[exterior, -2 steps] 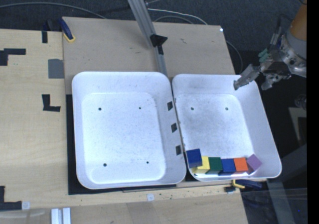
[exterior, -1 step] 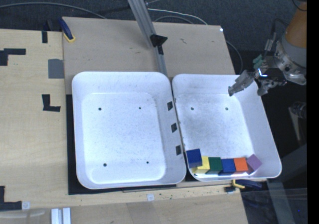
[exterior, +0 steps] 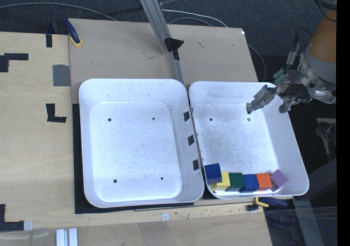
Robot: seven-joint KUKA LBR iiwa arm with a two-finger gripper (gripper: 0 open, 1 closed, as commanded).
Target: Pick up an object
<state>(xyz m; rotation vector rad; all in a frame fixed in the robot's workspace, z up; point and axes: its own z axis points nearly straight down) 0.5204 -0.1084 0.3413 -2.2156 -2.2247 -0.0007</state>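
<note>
Several small blocks lie in a row along the near wall of the right bin (exterior: 284, 130): a blue block (exterior: 212, 172), a yellow block (exterior: 221, 182), a green block (exterior: 235, 180), a second blue block (exterior: 250, 182), an orange block (exterior: 264, 180) and a purple block (exterior: 278, 177). My gripper (exterior: 271, 103) hangs over the far right part of that bin, well above and behind the blocks. It is open, its two fingers spread apart with nothing between them.
The left bin (exterior: 87, 130) stands beside the right one, sharing a middle wall. A slanted metal pole (exterior: 156, 12) rises from the bench behind the bins. A clamp (exterior: 74, 33) sits at the bench's far left corner, another clamp (exterior: 268, 202) by the near right edge.
</note>
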